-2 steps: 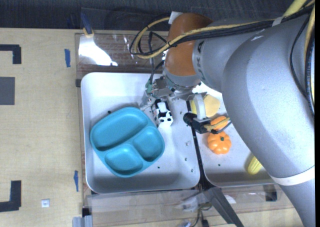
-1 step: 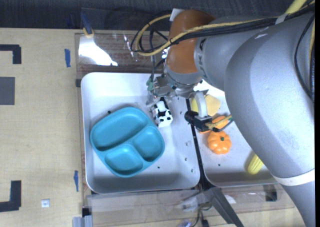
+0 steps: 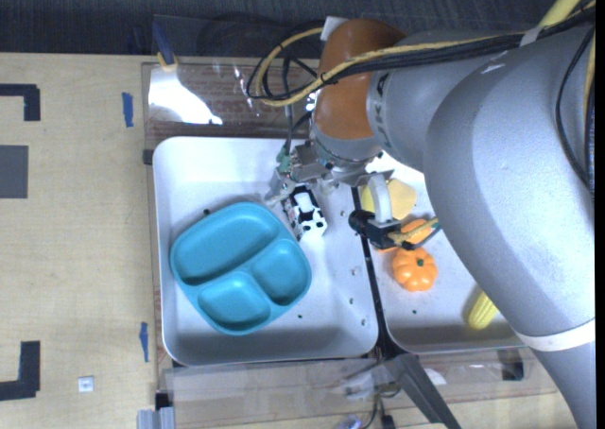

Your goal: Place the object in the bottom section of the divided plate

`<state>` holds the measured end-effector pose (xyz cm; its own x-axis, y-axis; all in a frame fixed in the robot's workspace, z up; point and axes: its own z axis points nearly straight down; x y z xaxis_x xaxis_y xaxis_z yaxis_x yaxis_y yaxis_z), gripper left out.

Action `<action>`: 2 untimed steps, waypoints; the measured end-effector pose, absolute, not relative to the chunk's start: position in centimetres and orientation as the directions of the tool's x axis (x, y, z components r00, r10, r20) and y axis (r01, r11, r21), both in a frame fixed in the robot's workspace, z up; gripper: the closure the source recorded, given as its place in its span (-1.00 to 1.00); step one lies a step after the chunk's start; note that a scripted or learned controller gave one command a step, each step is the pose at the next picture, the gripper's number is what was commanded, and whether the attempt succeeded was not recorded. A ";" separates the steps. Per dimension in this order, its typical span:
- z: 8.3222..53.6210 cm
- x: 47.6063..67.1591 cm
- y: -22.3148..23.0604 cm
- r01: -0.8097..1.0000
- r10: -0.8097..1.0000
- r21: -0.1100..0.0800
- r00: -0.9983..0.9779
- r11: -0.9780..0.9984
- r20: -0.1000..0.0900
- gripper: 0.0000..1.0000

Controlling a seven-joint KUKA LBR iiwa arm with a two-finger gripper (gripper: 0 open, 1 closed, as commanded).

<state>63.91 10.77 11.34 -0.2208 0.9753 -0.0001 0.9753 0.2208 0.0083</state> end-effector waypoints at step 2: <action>13.4 64.2 10.7 0.976 0.976 0.016 -0.218 0.218 -0.001 1.00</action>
